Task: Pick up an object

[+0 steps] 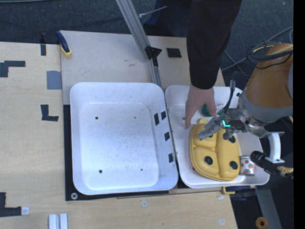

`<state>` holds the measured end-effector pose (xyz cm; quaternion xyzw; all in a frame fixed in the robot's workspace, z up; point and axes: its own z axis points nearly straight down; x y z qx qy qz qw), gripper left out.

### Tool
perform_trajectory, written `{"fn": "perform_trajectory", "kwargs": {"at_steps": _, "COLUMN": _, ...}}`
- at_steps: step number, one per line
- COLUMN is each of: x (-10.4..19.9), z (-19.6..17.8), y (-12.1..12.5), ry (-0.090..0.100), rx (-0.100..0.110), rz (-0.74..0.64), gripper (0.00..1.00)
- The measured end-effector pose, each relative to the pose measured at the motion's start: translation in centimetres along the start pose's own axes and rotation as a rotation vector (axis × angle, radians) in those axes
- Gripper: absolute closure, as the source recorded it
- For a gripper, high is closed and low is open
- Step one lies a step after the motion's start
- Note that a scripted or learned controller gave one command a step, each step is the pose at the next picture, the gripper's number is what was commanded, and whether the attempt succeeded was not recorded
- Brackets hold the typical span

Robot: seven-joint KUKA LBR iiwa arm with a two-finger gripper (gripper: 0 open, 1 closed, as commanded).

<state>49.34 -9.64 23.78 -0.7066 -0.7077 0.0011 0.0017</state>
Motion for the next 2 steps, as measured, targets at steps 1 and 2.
{"fn": "perform_trajectory", "kwargs": {"at_steps": 1, "x": 0.0, "z": -0.1, "y": 0.0, "ry": 0.000, "rx": -0.001, "rz": 0.000, "gripper": 0.00}}
{"fn": "perform_trajectory", "kwargs": {"at_steps": 2, "x": -0.1, "z": 6.3, "y": -0.5, "ry": 0.000, "rx": 0.004, "rz": 0.002, "gripper": 0.00}}
